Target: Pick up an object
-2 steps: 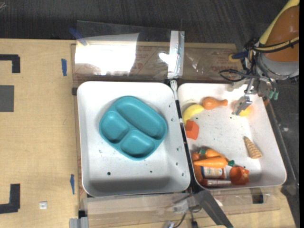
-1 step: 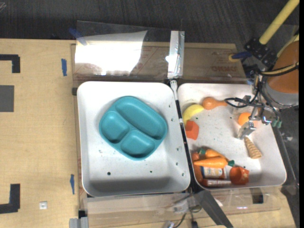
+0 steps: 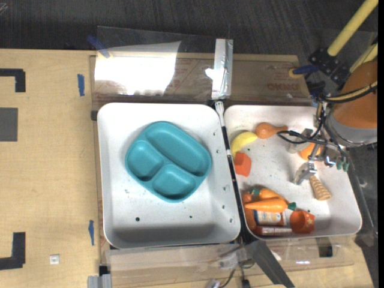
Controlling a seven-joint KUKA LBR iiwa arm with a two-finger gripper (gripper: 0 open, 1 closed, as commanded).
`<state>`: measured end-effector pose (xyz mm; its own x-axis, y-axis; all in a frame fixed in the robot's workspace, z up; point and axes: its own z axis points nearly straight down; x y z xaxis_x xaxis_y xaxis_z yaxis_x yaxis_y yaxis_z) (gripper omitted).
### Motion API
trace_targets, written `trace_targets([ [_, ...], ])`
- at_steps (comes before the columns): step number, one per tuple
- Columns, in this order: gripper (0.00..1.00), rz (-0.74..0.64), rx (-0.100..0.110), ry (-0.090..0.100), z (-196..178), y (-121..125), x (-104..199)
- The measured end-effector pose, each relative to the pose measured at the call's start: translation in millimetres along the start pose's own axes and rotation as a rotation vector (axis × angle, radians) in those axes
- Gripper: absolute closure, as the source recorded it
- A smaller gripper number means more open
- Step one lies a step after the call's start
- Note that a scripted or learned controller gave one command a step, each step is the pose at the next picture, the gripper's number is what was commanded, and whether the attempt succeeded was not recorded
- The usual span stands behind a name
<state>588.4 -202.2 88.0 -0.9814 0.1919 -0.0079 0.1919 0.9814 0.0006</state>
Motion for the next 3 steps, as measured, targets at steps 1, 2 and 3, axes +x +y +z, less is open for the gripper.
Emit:
trace_targets([
  [1, 1.0, -0.002, 0.002, -0.017, -15.0, 0.9, -4.8],
  [2, 1.0, -0.053, 0.003, -0.009, -152.1, -12.0, -50.4],
  [3, 0.0, -0.053, 0.001, 0.001, -146.4, -11.7, -48.6],
])
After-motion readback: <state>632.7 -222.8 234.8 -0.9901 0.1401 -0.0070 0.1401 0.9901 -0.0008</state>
